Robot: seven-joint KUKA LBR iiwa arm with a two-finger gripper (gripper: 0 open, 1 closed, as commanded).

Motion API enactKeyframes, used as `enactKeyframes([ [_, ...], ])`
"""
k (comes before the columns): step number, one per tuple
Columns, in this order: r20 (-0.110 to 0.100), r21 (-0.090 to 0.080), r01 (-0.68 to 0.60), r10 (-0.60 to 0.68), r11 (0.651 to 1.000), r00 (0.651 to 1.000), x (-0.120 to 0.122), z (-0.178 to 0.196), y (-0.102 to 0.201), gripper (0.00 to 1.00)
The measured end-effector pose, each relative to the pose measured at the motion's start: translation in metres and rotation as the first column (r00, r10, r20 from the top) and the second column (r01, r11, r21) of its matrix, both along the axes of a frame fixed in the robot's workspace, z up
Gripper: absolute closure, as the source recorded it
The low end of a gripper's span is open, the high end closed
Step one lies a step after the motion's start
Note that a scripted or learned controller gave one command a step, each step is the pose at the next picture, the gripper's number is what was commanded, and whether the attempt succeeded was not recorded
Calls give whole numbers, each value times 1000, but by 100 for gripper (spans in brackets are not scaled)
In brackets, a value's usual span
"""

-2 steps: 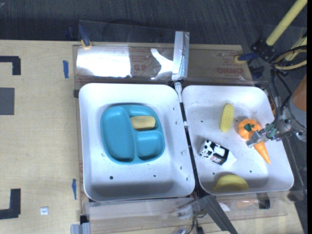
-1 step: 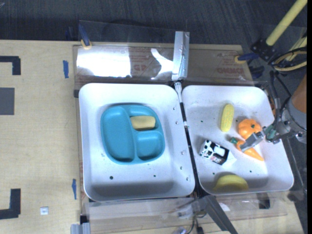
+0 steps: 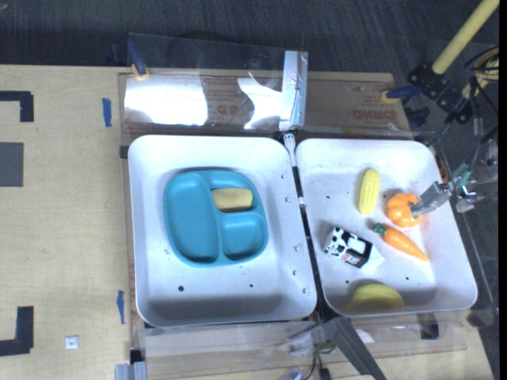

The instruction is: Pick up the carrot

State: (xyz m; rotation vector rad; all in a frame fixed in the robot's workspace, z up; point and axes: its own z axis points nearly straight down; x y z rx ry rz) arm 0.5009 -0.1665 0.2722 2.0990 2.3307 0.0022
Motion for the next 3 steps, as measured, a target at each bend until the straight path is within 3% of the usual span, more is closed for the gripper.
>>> enactKeyframes([
  [1, -13, 4, 66, -66, 998, 998, -24, -127, -37, 0],
  [2, -2, 13, -106, 106, 994, 994, -16, -177, -46, 0],
  [3, 0, 19, 17, -17, 1000, 1000, 47, -183, -44, 0],
])
